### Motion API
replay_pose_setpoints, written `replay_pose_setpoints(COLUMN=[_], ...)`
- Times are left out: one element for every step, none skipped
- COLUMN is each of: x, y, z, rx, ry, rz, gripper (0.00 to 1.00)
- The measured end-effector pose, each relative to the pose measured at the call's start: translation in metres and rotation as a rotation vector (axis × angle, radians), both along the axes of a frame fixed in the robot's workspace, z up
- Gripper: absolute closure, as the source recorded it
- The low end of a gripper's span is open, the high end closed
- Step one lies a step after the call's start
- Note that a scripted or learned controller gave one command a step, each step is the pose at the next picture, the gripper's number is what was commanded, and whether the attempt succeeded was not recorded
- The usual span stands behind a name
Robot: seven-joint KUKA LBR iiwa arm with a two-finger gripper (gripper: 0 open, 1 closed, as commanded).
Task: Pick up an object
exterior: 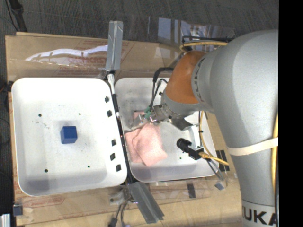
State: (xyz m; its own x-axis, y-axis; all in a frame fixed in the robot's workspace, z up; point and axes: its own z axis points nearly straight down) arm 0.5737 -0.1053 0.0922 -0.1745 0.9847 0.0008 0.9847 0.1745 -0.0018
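Pink cloth point(147, 144) lies crumpled in right bin point(189, 174), near divider. Hand point(144, 117) low at cloth's upper edge; grip state unclear, cannot tell. Advice: pinch raised fold, lift straight, clear of bin wall. Blue cube point(69, 134) alone in left bin point(28, 98)

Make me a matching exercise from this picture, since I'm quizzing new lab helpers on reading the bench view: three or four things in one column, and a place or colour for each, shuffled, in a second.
Things:
1. blue cube
2. pink cloth
3. orange band
4. gripper

Places or colours:
A. on the arm, above the wrist
B. alone on the floor of the left bin
C. low over the right bin, just above the cloth's upper edge
D. crumpled in the right bin, near its left wall

Pairs: 1-B, 2-D, 3-A, 4-C
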Motion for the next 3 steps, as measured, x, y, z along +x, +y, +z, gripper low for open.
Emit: replay_pose_setpoints(x=[0.029, -0.02, 0.025], y=[0.005, -0.011, -0.011], z=[0.0, 0.0, 0.0], rx=[0.0, 0.0, 0.0], ry=[-0.001, 0.001, -0.001], rz=[0.012, -0.15, -0.12], gripper=[0.0, 0.0, 0.0])
